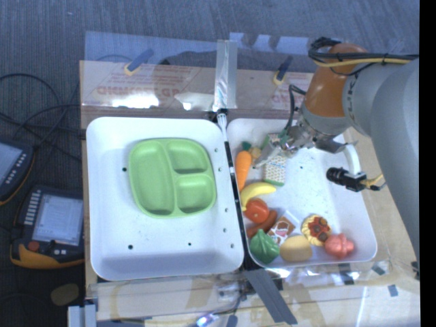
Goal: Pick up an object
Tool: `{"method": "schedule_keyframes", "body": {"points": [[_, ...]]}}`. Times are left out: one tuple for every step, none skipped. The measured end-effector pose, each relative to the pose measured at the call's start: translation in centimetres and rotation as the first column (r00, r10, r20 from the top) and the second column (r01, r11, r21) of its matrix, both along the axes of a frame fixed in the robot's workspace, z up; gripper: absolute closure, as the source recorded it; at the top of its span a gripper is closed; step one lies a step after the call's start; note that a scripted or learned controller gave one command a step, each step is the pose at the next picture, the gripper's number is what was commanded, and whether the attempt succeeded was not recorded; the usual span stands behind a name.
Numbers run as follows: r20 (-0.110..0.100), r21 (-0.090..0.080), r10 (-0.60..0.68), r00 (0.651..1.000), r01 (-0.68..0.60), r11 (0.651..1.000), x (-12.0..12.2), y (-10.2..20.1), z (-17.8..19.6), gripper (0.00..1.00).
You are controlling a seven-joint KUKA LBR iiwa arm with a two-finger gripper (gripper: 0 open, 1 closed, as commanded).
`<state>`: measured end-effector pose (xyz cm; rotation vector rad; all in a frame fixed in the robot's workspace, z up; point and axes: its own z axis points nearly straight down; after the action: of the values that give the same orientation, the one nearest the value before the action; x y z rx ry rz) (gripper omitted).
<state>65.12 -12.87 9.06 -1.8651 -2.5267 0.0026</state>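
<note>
Toy food lies closest to us, along the low edge of the right bin [361, 203]: a green leafy piece [264, 248], a yellow potato shape [296, 248] and a pink lumpy one [339, 245]. Now start at the pincer [289, 142]. It hangs low at the bin's 12 o'clock end, under the arm's orange band [325, 94], and I cannot tell how its tips are set. Just at its 8 o'clock lies a small dotted packet [274, 169], and this looks like the thing to take. I think the packet is light, thin and a bit floppy, so a pinch across its short sides may work best. At 9 o'clock from the pincer lies a carrot [242, 165], smooth and hard looking. Lower sit a banana [257, 192] and a red tomato [257, 210], both shiny and maybe slippery. Far to 9 o'clock, in the left bin [109, 251], rests a green plate [172, 176] with three dips. Both bins sit on the counter [102, 73].
</note>
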Motion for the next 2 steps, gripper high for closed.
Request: {"method": "schedule_keyframes", "body": {"points": [[-0.002, 0.004, 0.001, 1.0, -0.001, 1.0, 0.09, 0.0, 0.67, 1.0], [-0.003, 0.003, 0.001, 1.0, -0.001, 1.0, 0.06, -0.02, 0.64, 0.0]]}}
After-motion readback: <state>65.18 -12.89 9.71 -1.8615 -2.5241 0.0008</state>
